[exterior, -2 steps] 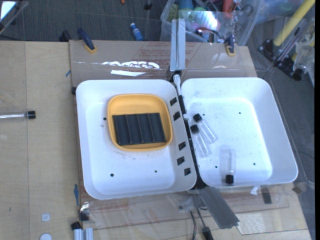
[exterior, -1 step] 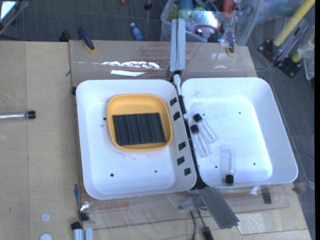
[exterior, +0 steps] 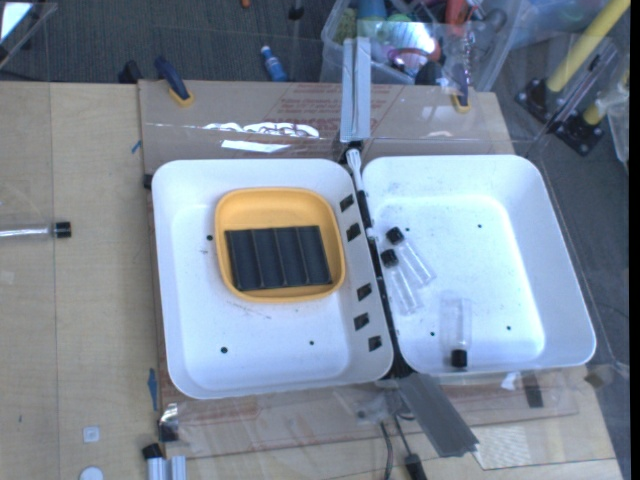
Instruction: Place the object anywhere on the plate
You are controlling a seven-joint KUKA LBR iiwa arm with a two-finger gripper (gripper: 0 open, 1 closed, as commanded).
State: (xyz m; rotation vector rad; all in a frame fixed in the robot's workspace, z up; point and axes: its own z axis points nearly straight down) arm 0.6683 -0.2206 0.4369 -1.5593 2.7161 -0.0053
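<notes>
A yellow plate (exterior: 280,201) with rounded corners lies in the left white bin (exterior: 270,343), toward its back. A dark grey ribbed rectangular block (exterior: 278,257) rests flat on the plate and covers most of its floor. The block lies slightly askew, with its long side running left to right.
The right white bin (exterior: 510,218) holds three clear tubes with black caps: two near its left wall (exterior: 405,263) and one near the front (exterior: 455,330). A row of black clips (exterior: 360,273) runs along the seam between the bins. A clear box of clutter (exterior: 420,18) stands behind the bench.
</notes>
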